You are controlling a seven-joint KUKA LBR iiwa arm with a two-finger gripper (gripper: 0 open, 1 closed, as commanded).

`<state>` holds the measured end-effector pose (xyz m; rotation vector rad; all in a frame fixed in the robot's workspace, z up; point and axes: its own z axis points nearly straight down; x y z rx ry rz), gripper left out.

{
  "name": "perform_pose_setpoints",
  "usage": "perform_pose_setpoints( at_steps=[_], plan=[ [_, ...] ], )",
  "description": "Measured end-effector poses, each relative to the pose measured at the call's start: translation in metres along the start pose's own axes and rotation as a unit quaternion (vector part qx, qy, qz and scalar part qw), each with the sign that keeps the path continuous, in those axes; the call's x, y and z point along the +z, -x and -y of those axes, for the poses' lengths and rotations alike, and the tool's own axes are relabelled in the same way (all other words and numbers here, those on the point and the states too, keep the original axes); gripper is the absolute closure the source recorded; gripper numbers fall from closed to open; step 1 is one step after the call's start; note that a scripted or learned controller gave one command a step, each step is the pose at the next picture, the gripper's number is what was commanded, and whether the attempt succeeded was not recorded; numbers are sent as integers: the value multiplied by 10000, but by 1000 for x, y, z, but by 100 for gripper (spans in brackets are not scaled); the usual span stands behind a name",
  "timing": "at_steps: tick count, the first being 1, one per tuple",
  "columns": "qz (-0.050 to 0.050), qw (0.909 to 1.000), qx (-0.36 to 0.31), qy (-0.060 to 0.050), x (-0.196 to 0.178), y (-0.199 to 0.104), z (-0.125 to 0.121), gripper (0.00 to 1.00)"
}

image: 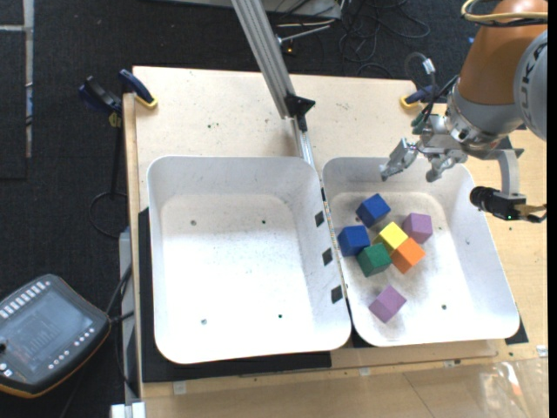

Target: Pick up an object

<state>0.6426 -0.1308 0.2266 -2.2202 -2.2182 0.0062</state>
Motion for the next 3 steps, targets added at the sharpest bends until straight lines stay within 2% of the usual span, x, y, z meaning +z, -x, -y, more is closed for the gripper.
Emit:
perform_pose_setpoints(
  at_steps=[1,2,3],
  plan=[
    [-1,10000,2,2,45,4,4,0],
    [-5,10000,0,-3,107,3,11,0],
    [1,10000,3,32,93,3,9,100]
  ],
)
